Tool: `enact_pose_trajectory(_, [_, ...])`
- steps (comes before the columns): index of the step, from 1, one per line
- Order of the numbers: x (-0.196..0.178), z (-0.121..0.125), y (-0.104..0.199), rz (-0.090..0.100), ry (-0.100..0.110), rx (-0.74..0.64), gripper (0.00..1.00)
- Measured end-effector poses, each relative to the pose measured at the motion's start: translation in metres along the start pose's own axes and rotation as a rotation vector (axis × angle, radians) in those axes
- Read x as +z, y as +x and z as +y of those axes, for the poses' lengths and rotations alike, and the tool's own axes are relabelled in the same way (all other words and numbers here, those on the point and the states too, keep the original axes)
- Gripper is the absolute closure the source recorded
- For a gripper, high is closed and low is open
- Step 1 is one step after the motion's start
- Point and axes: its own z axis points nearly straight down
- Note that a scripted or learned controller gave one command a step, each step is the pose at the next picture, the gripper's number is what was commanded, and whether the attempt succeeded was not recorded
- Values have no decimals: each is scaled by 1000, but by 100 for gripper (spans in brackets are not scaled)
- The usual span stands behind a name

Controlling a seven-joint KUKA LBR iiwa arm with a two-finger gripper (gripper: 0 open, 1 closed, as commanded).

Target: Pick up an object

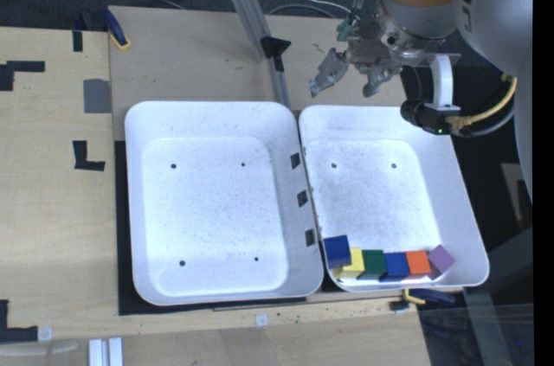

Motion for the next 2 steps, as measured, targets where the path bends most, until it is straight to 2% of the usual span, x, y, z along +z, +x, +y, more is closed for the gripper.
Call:
enact_pose_trajectory(1, [145, -11, 23, -3, 21, 9, 0])
enact_pose_trajectory(2, [138, -143, -35, -3, 19, 16, 0])
